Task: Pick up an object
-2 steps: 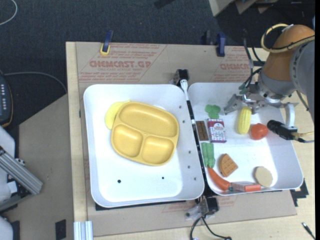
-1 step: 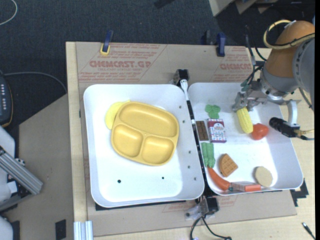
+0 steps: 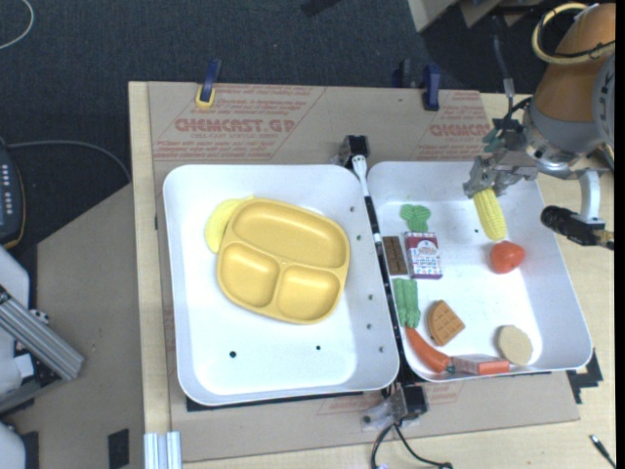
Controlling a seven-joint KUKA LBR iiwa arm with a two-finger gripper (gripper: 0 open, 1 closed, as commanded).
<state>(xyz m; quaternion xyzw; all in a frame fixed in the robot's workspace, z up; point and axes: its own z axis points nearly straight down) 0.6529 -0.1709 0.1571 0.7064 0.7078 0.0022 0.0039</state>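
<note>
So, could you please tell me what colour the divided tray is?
The divided tray is yellow, in the camera view.

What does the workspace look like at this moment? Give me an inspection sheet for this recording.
Surface: bench with a printed cardboard sheet under two white bins, left bin and right bin.
Job's things: in the right bin, corn cob, tomato, green vegetable, small box, waffle, carrot, bread roll.
Clutter: yellow divided plate in the left bin.
Grippers: gripper directly above the corn cob's upper end; grasp cannot be judged.
Cables: one at the bench's near edge.
Surroundings: dark carpet; clamps on the far edge.
</note>
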